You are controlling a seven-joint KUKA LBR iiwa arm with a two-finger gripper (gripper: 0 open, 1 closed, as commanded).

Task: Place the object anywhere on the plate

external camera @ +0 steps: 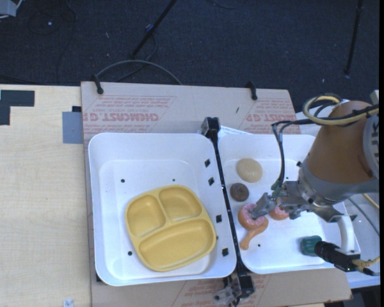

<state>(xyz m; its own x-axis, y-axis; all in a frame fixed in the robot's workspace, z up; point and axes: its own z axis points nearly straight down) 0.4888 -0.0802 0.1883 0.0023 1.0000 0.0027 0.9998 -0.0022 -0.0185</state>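
1. The plate (171,228) lies in the left bin (109,171) with nothing on it, so the placing is not yet done.
2. The gripper (264,207) is low in the right bin (269,261), at the pink toy (245,217), which is likely the object. I cannot tell whether it is open or closed.
3. Judged left to do: lift, carry across, release.
4. A beige disc (249,169), a brown disc (239,191) and a teal piece (309,244) lie nearby.

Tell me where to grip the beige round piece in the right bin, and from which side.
Grip the beige round piece across its widest middle, coming straight down from above. It lies flat, low and round, so no side offers an edge. Close left-to-right in the view: bare bin floor lies there, while the brown disc sits close below it.
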